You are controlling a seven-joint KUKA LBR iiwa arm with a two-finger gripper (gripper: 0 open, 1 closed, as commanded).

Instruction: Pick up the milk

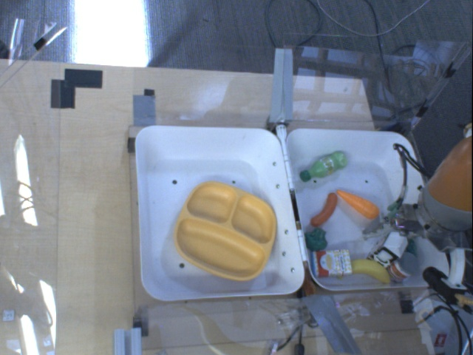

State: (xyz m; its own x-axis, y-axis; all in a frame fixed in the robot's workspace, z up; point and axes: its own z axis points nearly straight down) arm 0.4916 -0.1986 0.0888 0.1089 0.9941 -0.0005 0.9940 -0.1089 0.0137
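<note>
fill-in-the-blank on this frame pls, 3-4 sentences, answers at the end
1. The yellow divided tray lies in the ____ bin.
2. The milk carton lies on its side between the green toy and the ____.
3. The sausage lies beside the ____ in the right bin.
4. The claw hangs over the ____ bin.

Answers: left; banana; carrot; right

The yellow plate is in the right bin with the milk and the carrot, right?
Not quite. The camera view shows the yellow plate alone in the left bin. The milk and the carrot are in the right bin.
</note>
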